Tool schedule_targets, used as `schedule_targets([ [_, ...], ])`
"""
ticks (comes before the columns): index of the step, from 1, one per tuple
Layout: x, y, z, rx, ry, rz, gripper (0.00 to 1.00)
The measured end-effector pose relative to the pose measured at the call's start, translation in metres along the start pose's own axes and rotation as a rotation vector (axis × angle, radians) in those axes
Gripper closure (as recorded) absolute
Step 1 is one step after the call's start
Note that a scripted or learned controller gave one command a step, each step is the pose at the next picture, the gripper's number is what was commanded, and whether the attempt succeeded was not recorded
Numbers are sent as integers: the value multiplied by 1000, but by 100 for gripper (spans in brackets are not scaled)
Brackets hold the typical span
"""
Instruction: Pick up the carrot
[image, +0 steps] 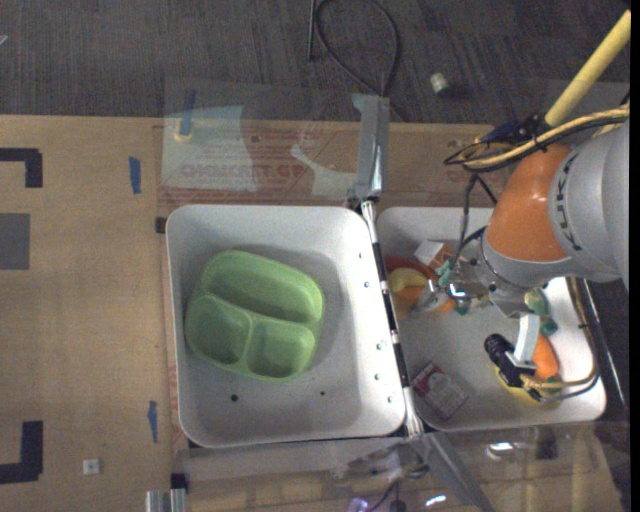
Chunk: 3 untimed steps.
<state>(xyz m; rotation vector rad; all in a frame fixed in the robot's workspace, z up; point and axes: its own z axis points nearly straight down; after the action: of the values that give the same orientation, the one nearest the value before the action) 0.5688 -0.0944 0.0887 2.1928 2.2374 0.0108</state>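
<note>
Two shallow white bins sit side by side on the brown tabletop (80, 330). The left bin (200, 228) holds a green plastic plate with three compartments (255, 315). In the right bin (470, 345), the small orange carrot (546, 358) lies close to the right wall, just beside a yellow rounded thing (522, 388) at its near end.

The grey arm with the orange band (530, 210) reaches over this bin, and its tool (447, 293) hangs above the bin's left-middle part, apart from the carrot. Whether the tool is released or clenched cannot be told.

Just beside the tool, toward the bin's left wall, is a yellow-and-red rounded piece (405, 283). A small white-and-red box (432, 251) lies behind it. A flat red-and-white packet (440, 388) lies near the front left corner.
</note>
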Motion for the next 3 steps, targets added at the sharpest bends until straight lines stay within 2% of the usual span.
schedule_targets([
  [1, -50, -14, -96, 10, 0, 99, 0],
  [2, -95, -34, -75, 12, 1, 71, 0],
  [3, -103, -60, -6, 8, 23, 0, 0],
])
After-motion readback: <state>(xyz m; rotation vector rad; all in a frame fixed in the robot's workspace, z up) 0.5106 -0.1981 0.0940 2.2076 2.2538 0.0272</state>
